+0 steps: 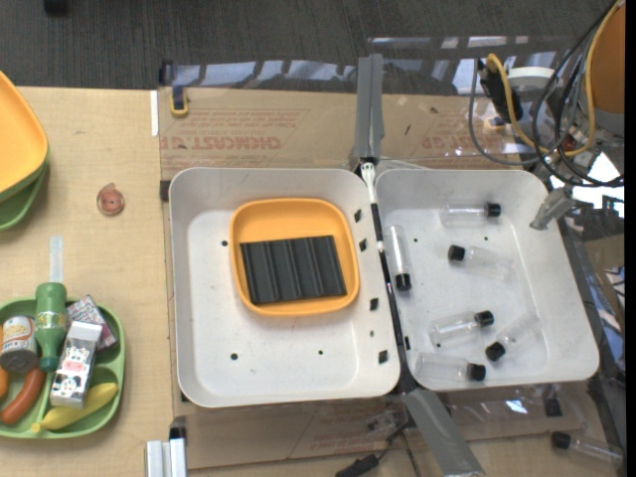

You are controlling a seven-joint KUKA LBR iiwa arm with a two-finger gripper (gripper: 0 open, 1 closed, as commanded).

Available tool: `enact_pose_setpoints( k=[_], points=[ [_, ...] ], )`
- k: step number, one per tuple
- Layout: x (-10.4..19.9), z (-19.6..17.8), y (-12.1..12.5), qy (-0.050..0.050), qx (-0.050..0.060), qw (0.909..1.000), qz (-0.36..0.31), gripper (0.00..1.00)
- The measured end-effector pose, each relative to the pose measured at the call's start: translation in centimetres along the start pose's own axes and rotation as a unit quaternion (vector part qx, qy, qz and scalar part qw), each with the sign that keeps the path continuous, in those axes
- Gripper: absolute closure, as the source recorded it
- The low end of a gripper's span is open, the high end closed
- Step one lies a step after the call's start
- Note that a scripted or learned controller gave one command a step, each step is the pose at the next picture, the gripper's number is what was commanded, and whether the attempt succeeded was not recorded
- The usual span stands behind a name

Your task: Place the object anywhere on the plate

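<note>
Lying in the right bin [556, 266], vials [467, 326] sit well below the jaws [545, 217].

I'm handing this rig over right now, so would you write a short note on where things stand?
Gripper: at the right bin's upper right edge, holding nothing.
Plate: orange, in the left bin, carrying a dark ridged mat.
Objects: several clear vials with black caps, e.g. and, lie loose in the right bin.
Done: nothing placed on the plate.
Left: pick a vial and set it on the plate.
</note>
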State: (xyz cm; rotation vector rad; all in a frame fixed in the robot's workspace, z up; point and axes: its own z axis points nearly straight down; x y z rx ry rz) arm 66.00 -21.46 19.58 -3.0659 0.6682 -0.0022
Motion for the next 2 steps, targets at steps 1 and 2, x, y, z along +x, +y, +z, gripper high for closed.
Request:
enact_pose_setpoints(
  k=[1, 2],
  points=[
    [0.19, 0.47, 0.39, 0.0, 0.0, 0.9954, -0.096, 0.0],
    [0.2, -0.01, 0.34, 0.001, 0.0, 0.9933, -0.116, 0.0]
  ],
)
